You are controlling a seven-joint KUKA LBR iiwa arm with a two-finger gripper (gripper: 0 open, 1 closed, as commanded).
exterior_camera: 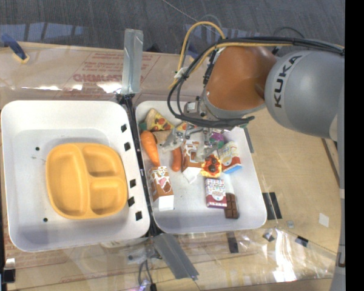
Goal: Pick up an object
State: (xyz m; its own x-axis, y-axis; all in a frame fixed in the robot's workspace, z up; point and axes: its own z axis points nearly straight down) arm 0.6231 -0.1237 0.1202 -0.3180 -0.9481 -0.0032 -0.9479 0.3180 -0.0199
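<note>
1 arm (291,83), 2 bins (12,162), 1 carrot (150,148).

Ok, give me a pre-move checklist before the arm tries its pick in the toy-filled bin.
1. Gripper over the right bin: ok.
2. Finger state: cannot tell.
3. Object held: cannot tell; clutter hides the tips.
4. Carrot lying free near the bin's left wall: ok.
5. Chocolate bar apart from the arm: ok.
6. Yellow tray sits in the left bin: ok.
</note>
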